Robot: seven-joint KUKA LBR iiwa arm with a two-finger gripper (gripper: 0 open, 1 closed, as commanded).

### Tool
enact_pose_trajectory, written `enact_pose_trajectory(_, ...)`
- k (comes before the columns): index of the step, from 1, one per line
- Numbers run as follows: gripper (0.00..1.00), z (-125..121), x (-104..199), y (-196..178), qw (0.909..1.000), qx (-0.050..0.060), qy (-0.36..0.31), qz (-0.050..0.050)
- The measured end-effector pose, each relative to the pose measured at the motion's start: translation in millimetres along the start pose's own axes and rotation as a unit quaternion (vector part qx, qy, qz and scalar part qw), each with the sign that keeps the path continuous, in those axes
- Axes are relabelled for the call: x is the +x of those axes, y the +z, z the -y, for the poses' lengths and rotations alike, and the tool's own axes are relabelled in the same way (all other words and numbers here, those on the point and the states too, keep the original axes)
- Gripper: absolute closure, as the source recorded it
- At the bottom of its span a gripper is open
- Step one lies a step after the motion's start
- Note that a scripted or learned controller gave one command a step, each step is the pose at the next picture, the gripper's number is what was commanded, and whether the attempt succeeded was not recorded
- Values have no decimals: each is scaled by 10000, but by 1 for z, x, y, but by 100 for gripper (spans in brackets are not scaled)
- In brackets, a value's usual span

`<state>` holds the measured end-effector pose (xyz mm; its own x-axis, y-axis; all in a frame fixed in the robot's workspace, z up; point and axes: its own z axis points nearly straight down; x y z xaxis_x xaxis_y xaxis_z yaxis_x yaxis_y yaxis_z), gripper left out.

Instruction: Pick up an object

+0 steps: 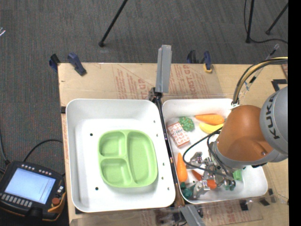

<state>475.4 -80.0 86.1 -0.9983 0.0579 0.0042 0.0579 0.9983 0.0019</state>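
- Two white bins sit side by side on the counter [113,81]: left bin [77,121] holds a green divided plate [127,158], right bin [171,108] holds the small clutter.
- Hand [212,179] is low in the right bin's front half, over a jumble of small pieces; cannot tell its state, wrist and cables cover it.
- Nothing visibly between the tips, so no grasp claimed.
- Nearest candidate: orange carrot [181,167], lying lengthwise along the right bin's left wall, just beside the hand.
- Carrot looks like a light, stiff plastic toy, smooth and likely slippery; best pinched across its thick middle, not the tapered end.
- Being close to the wall, it leaves little room for a finger on that side.
- Other pieces toward the right bin's back edge: red patterned card [178,133], green broccoli-like piece [187,123], second orange piece [210,119], yellow banana [207,127].
- Small red and green bits under the hand are too hidden to name.
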Motion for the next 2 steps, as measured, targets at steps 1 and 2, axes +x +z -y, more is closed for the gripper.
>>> enact_pose_trajectory(1,100,-2,0,-9,10000,-2,-41,-6)
enact_pose_trajectory(2,0,-3,0,-9,10000,-3,-47,-10)
